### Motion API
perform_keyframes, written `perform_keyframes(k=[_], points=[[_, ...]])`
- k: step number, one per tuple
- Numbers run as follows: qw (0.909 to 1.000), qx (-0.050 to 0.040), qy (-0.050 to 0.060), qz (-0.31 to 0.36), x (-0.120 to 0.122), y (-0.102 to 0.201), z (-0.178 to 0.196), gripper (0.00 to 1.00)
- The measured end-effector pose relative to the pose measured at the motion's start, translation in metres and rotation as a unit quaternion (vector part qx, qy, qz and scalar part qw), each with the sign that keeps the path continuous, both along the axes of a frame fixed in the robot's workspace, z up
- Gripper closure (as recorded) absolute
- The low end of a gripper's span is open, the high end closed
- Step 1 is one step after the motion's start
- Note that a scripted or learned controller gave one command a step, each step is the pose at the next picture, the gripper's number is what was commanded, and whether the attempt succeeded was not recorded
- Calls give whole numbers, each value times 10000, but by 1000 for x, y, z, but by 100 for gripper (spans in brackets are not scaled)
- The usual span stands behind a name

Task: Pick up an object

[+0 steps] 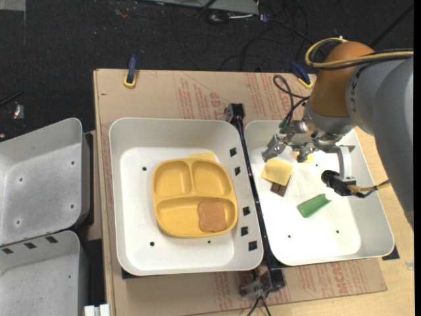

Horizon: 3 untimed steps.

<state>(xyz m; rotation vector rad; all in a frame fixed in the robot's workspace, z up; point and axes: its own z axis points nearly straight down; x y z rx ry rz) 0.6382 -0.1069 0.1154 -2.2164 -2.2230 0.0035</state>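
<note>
- Lying in the right bin (368, 242), near its left wall, a pale yellow block (277, 171) sits tilted, with a small dark brown piece (279, 189) touching its lower edge.
- A green block (313, 205) lies at a slant toward the middle of the same bin, apart from the yellow block, to its lower right.
- The gripper (289, 148) hangs just above the yellow block at the bin's upper left; its two fingers stand apart, and nothing shows between them.
- The grey arm (385, 91), with its orange band (335, 78), reaches in from the right; a black fitting (334, 181) with a cable hangs below the wrist, over the bin floor.
- The left bin (131, 242) holds a yellow divided tray (177, 180), set near its centre.
- A brown round patty (212, 215) rests in the tray's lower right compartment.
- Both bins sit side by side on a brown board (197, 94), their inner walls touching along a black divider (250, 183).
- Two blue-and-yellow clamps (131, 72) grip the board's far edge.
</note>
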Motion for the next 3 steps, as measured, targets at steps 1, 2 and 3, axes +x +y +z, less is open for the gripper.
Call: perform_keyframes(k=[1,2,3], points=[[10000,-3,-8,-6,0,1,-24,0],[10000,-3,-26,-10,1,1,-12,100],[10000,-5,-36,-21,-2,-5,33,100]])
